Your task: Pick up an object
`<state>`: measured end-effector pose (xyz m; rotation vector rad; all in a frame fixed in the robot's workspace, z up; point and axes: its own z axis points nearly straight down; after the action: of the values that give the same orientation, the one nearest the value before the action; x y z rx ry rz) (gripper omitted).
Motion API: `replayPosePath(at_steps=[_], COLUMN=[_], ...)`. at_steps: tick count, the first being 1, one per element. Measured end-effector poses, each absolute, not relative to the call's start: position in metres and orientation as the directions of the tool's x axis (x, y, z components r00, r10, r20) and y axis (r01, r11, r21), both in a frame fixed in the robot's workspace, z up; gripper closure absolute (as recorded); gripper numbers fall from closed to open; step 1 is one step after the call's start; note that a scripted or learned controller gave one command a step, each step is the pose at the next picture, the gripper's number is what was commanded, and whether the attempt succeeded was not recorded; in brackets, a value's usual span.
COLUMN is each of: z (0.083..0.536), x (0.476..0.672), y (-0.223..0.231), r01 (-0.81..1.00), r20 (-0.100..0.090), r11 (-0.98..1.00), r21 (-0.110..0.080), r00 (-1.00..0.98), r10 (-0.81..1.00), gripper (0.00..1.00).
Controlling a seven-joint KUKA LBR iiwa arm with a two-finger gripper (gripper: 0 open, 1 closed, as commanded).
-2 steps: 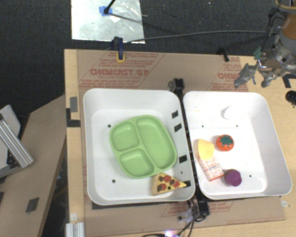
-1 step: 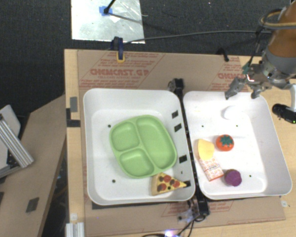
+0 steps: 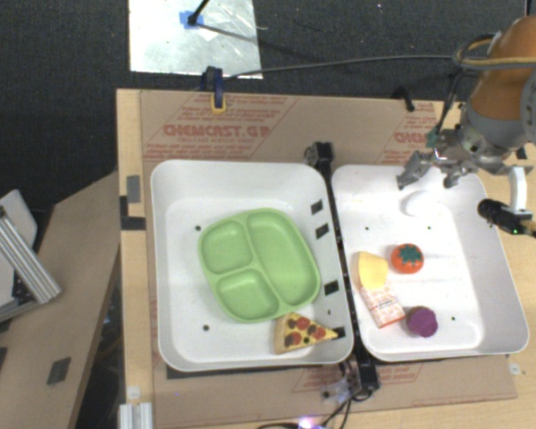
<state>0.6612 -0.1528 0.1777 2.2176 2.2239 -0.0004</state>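
Gripper (image 3: 430,173) of mine hangs spread open and empty over the right bin's (image 3: 491,266) back edge; I'd drop straight onto the tomato (image 3: 408,257), centred.

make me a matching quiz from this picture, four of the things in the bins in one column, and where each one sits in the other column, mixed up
Things:
1. green divided plate
2. pizza slice
3. tomato
4. purple toy

Places:
A. right bin, near its front right corner
B. left bin, middle
C. right bin, centre, right of the yellow wedge
D. left bin, front edge, just below the plate

Pairs: 1-B, 2-D, 3-C, 4-A
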Motion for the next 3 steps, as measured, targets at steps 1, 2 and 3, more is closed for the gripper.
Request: replayPosePath(at_steps=[1, 2, 3], z=[0.135, 0.148, 0.193], x=[0.656, 0.658, 0.658], y=[-0.155, -0.155, -0.149], r01=[1.000, 1.000, 1.000], r20=[-0.001, -0.001, -0.001], r11=[0.001, 0.003, 0.004], r21=[0.000, 0.006, 0.004], r00=[-0.001, -0.002, -0.004], r10=[1.000, 1.000, 1.000], gripper=[0.00, 1.00, 1.00])
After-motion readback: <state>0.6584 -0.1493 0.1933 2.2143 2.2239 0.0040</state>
